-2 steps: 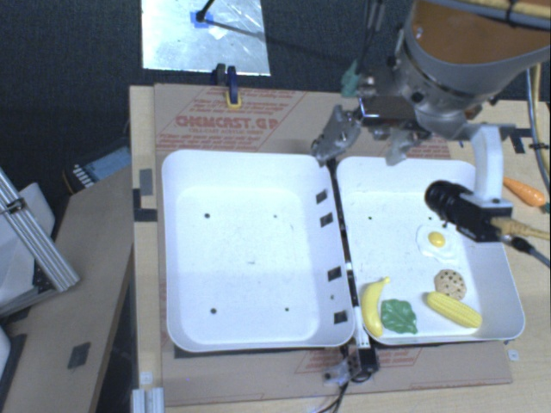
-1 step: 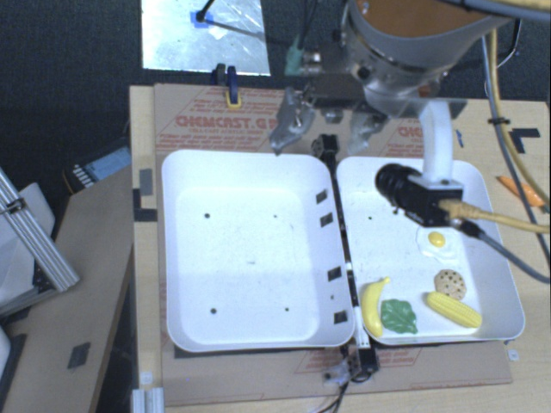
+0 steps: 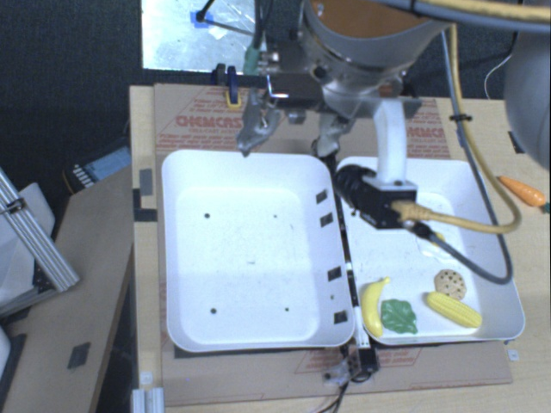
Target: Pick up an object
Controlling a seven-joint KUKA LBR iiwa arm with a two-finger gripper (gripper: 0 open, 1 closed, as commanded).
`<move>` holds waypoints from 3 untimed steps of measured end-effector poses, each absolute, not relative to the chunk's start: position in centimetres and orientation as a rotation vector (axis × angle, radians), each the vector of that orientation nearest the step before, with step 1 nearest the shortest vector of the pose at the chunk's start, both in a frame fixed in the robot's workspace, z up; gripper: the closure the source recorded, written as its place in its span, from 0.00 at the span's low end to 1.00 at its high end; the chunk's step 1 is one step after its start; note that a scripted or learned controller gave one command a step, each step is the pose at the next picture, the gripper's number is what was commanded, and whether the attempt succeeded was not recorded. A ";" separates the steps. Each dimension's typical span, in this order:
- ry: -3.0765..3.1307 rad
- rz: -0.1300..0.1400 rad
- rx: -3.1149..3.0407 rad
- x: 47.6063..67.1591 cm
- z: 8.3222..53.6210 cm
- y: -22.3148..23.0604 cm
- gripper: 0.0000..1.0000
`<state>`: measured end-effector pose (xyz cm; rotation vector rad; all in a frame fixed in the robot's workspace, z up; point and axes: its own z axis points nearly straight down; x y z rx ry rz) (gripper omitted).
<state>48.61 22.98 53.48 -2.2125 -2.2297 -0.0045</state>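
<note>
Objects lie in the near corner of the right bin (image 3: 491, 231): a yellow banana (image 3: 373, 305) by the divider between the bins, a green leafy piece (image 3: 399, 317) touching it, a round cookie (image 3: 448, 283) and a corn cob (image 3: 454, 310) toward the right bin's outer wall. The end effector (image 3: 288, 140) hangs well apart from them, over the far rim of the left bin (image 3: 241, 248), its fingers spread and pinching nothing.

L bin (image 3: 181, 231) floor open; toys crowd R bin (image 3: 495, 256) front.
</note>
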 end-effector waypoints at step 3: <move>-2.218 0.017 -2.220 51.4 27.2 23.3 1.00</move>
